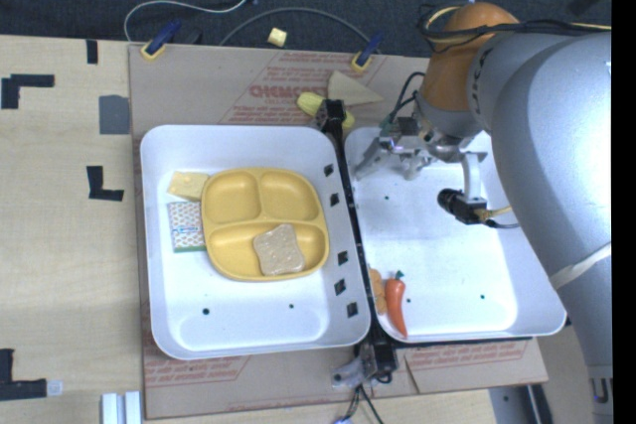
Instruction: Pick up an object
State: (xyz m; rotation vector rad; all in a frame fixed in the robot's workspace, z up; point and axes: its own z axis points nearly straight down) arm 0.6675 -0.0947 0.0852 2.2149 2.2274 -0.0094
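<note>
Hanging over the right bin point(497, 313), near its back-left corner: gripper point(397, 154), metal parts and cables bunched under the orange band point(459, 65). Can't tell how the fingers stand; wrist hardware blocks them, nothing seen between them.

Writing: red print on the cardboard point(248, 89) behind the bins, upside down from cam, partly legible, looks like "CHEM…", rest too small. More red print along the cardboard's front edge, unreadable.

Landmark = yellow tray point(238, 199) in left bin point(248, 333), 3 compartments. Toast slice point(279, 249) in tray's front-right compartment. Pale yellow wedge point(187, 185) touching tray's left rim; patterned sponge-like block point(185, 224) just beside it, towards front, detail too fine to read.

Carrot point(396, 301) right of tray, across the divider, in right bin's front-left corner, green top pointing back. Small orange bit beside it, half hidden by the bin wall; can't ID.

Arm's grey bulk point(556, 134) covers right bin's back-right part.
</note>
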